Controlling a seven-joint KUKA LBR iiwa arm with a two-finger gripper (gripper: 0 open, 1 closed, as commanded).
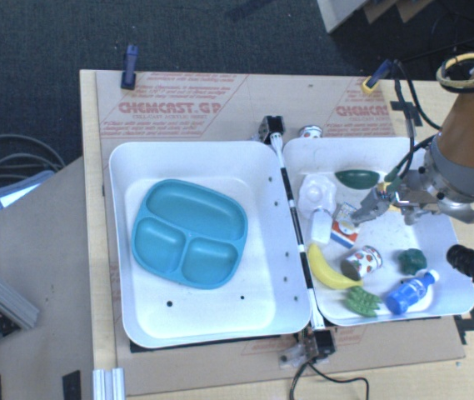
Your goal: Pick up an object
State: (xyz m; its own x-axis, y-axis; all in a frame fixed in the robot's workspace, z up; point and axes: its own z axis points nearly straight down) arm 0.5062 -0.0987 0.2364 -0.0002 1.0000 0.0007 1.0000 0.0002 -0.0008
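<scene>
My gripper (368, 208) hangs over the middle of the right bin (386, 150), reaching in from the right below the orange band of the arm. Just under and left of it lies a white tube with a red and blue label (336, 232). A dark green dish (357, 177) sits behind the gripper and a crumpled white object (316, 194) to its left. Toward the front lie a yellow banana (328, 271), a round red, white and grey object (361, 262), a dark green lump (412, 261), a blue bottle (409, 292) and a green toy (363, 302). Nothing shows as held.
The left bin (128, 173) holds a blue divided plate (189, 233). A black-clipped divider (291, 215) runs between the two bins. Cables trail behind the arm at the right bin's far corner (403, 98). A black part (470, 265) juts in over the bin's right rim.
</scene>
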